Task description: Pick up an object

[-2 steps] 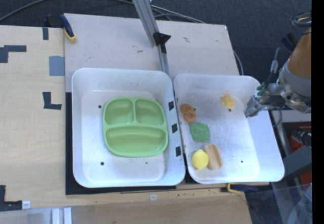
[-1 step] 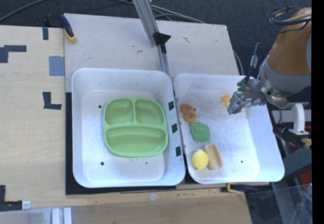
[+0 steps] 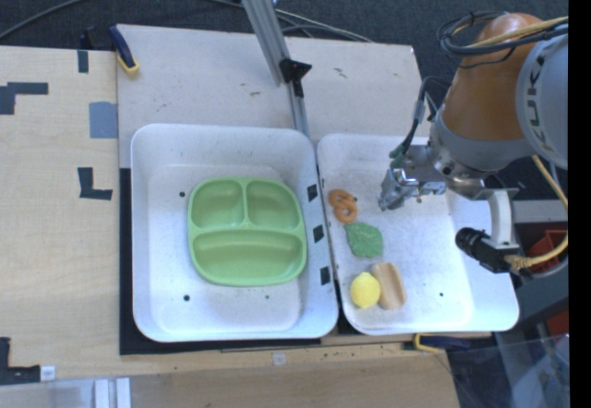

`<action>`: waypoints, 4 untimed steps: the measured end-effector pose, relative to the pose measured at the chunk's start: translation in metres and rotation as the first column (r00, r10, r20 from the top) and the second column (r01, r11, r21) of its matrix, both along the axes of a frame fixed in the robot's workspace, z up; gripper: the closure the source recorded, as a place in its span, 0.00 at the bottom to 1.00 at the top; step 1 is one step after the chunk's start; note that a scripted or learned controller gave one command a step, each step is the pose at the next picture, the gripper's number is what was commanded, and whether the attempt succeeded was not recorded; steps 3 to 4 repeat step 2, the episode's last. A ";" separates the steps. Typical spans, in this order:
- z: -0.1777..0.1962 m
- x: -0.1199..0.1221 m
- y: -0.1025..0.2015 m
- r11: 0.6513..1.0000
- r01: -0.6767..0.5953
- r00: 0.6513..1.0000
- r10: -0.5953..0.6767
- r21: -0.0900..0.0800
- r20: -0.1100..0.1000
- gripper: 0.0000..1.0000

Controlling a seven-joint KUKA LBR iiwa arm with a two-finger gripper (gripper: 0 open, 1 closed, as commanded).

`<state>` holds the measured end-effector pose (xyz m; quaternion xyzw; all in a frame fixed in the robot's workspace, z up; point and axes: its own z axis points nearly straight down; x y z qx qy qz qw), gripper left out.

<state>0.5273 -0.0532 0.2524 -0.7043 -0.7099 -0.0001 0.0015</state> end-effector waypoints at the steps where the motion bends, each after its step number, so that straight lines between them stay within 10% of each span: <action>1: -0.018 0.005 0.049 1.000 0.002 1.000 -0.002 -0.001 -0.002 1.00; 2: -0.031 0.003 0.100 1.000 0.002 1.000 -0.002 -0.001 -0.003 1.00; 4: -0.031 0.003 0.100 1.000 0.002 1.000 -0.002 -0.001 -0.003 1.00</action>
